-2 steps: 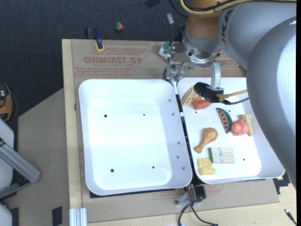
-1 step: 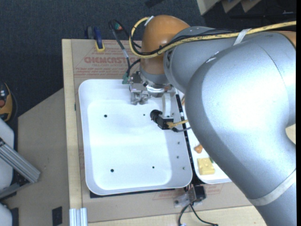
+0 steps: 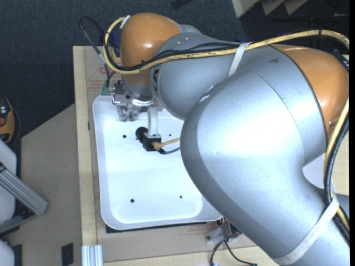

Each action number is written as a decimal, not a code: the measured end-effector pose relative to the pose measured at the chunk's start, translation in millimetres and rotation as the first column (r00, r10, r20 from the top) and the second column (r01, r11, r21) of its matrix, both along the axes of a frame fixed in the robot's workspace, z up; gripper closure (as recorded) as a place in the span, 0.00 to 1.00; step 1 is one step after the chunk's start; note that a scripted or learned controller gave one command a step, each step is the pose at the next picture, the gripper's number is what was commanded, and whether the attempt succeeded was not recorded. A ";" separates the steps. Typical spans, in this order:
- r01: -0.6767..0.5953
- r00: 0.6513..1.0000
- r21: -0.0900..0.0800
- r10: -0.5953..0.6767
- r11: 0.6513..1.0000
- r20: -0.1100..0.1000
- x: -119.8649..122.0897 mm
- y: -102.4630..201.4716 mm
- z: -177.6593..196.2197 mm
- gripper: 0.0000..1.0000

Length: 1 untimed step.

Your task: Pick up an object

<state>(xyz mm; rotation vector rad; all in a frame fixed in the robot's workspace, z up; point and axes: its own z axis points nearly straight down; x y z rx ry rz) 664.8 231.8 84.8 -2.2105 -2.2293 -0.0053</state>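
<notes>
My gripper (image 3: 128,113) hangs low over the far left corner of the left white bin (image 3: 108,204), just inside its back wall. The grey arm with its orange band (image 3: 145,37) reaches in from the right and covers the bin's right side. I see no loose object on the part of the bin floor that shows, and whatever lies under the arm is hidden.
A pale wooden bench edge (image 3: 89,165) frames the bin on the left and front. A small patch of the right bin (image 3: 317,173) shows past the arm. Tiny dark dots (image 3: 131,200) mark the bin floor.
</notes>
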 end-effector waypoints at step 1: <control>0.010 1.000 -0.004 -0.010 1.000 -0.007 -52.4 -7.2 28.5 1.00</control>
